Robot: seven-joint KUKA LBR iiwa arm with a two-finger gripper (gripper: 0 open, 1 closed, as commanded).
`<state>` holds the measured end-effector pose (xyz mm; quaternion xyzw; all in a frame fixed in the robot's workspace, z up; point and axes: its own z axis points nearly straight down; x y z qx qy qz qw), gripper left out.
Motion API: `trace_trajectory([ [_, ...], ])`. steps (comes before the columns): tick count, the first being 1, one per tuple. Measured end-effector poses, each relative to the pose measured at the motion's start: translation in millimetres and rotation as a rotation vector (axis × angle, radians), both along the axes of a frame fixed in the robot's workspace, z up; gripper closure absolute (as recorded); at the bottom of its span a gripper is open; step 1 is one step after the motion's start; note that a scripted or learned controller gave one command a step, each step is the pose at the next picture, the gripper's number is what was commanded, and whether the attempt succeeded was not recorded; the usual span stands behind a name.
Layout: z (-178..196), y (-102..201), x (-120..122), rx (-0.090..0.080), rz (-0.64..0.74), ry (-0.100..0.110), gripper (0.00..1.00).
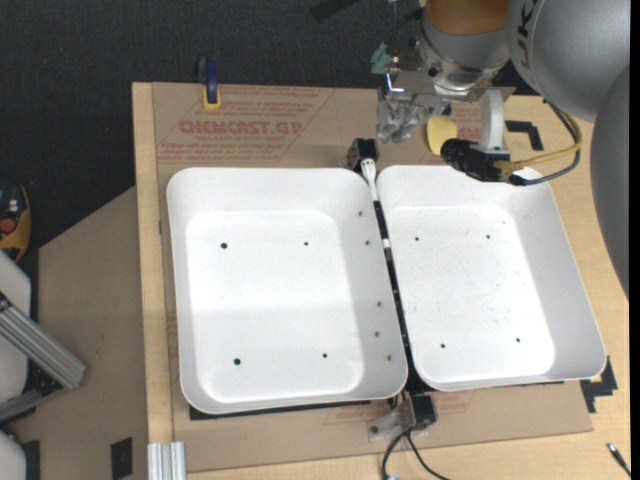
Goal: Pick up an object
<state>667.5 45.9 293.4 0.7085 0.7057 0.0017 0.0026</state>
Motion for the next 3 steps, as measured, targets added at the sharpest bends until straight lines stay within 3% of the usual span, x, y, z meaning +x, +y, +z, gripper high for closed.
trace_trajectory([
  [1,38.4,-90.5,-36.0,-0.002,-0.005,0.003,1.00],
  [2,-48.2,-27.6,-0.3,0.003,0.008,0.011,1.00],
  [3,62.7,20.4,0.0,0.003,0.009,-0.007,1.00],
])
